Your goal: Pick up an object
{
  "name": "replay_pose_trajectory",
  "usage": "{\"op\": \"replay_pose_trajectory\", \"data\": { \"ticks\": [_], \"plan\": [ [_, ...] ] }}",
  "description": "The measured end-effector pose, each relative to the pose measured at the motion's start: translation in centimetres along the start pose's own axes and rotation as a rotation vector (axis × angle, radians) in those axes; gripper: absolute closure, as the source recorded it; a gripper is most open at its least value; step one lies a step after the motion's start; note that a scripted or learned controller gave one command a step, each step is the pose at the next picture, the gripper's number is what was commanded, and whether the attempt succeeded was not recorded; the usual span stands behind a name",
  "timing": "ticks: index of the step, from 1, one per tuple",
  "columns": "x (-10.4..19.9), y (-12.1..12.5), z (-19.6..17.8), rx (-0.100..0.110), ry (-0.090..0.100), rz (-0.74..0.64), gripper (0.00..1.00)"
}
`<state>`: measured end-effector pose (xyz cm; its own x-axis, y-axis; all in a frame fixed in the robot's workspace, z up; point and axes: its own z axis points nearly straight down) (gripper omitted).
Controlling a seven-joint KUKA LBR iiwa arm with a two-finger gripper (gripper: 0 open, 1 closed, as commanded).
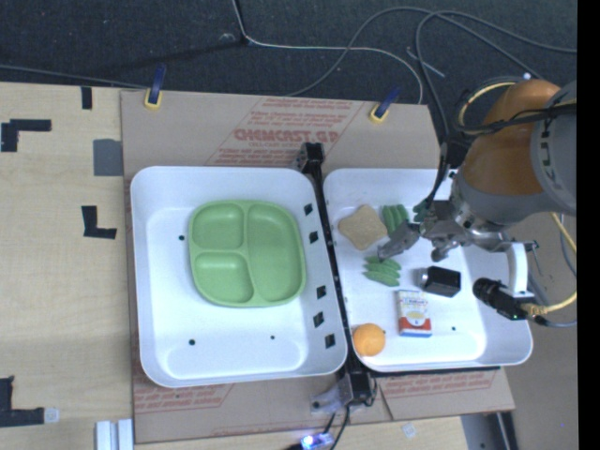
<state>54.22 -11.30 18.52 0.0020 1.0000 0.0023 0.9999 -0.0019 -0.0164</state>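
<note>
even overhead light, slightly soft

bins (159,331): white plastic, smooth, faint sheen | tray (248,251): green plastic, matt | sheet (281,125) under bins: brown cardboard, matt — printed red | bench (56,279): pale wood, smooth | pad (362,226): tan, rough-looking | box (412,312): printed card | arm band (506,134): orange — glossy | backdrop (94,17): dark cloth, coarse

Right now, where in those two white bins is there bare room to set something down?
The left bin has the most room: a wide bare strip between the green plate and its near wall. The right bin is crowded: tan slab, green pods, black block, small box and orange, with the gripper over them.
</note>
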Motion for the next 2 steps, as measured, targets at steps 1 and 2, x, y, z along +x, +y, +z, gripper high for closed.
{"op": "replay_pose_trajectory", "data": {
  "ticks": [1,2],
  "plan": [
    [0.0,0.3,-0.8,-0.014,-0.002,-0.003,0.00],
    [0.2,0.1,5.6,-0.010,-0.002,-0.002,0.00]
  ]
}}
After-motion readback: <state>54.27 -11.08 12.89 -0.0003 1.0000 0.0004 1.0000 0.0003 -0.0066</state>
